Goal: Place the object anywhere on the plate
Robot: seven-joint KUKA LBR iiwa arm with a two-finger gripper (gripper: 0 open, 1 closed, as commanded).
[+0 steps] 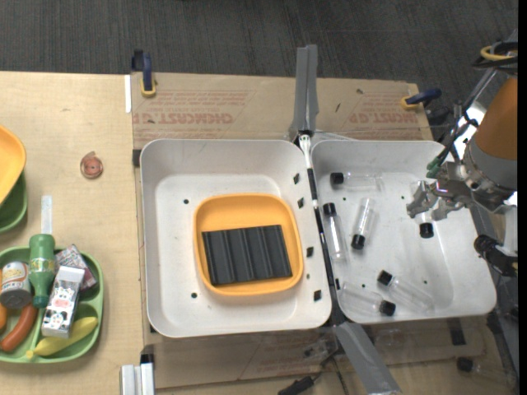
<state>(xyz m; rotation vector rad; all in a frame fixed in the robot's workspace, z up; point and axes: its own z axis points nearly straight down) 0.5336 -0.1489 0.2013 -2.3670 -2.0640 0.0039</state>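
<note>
An orange plate (245,204) lies in the left bin (165,220). A dark grey ridged block (247,253) rests flat on the middle of the plate. Several clear vials with black caps lie in the right bin (461,303); one vial (361,222) is near the centre, another (331,223) lies along the divider, and a third (403,287) is near the front. My gripper (423,203) hangs over the right side of the right bin, just above a small black-capped vial (426,230). I see nothing held in it.
On the bench to the left stand a green tray of toy food (49,303) and an orange bowl (8,167). A small pink disc (91,165) lies near them. Clamps (146,81) hold the cardboard behind the bins.
</note>
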